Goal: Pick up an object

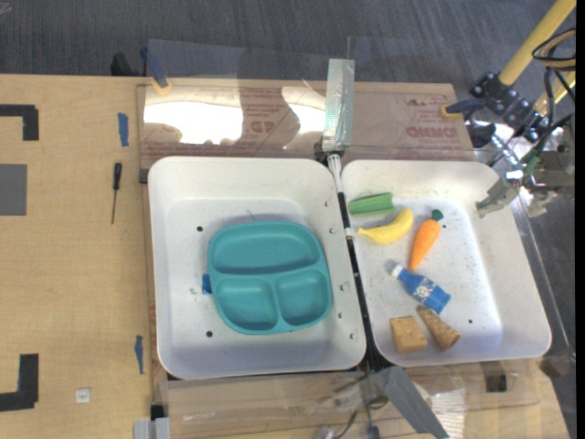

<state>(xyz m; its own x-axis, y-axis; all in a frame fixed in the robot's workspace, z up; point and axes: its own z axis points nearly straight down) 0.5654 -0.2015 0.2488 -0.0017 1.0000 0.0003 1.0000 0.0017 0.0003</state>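
The right bin holds several small things. A green block lies by the dividing wall, with a yellow banana just below it. To their right is an orange carrot. Lower down are a blue and white tube and two brown bread-like pieces. My gripper hangs over the bin's far right corner, well right of the carrot, and it looks blurred and partly cut off. Nothing is seen in it.
The left bin holds a teal divided plate. A yellow pole and black cabling stand beyond the right bin's far corner. Clear plastic walls rise behind both bins.
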